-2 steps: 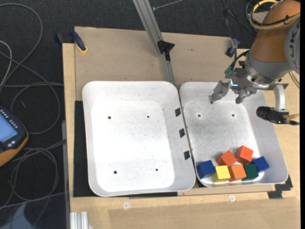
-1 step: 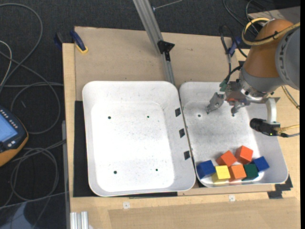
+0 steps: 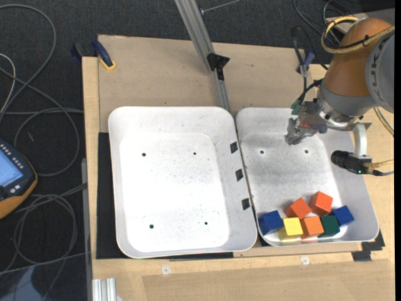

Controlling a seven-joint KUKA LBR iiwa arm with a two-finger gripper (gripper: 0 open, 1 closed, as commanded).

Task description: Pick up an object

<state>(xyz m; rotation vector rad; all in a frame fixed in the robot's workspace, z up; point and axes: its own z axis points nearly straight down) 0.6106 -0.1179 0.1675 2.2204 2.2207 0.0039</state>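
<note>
Several small blocks lie clustered at the near end of the right bin (image 3: 276,168): a blue block (image 3: 270,221), a yellow block (image 3: 292,227), an orange block (image 3: 299,207), a red-orange block (image 3: 322,202), another orange block (image 3: 312,226), a green block (image 3: 329,224) and a second blue block (image 3: 343,215). My gripper (image 3: 296,132) hangs over the far part of the right bin, well away from the blocks. Nothing shows between its tips.
The left bin (image 3: 169,180) lies beside the right one. A slanted metal rail (image 3: 200,39) crosses the bench behind the bins. Blue clamps (image 3: 103,54) sit at the bench's far edge. Cables and a handheld pendant (image 3: 12,175) lie on the floor at left.
</note>
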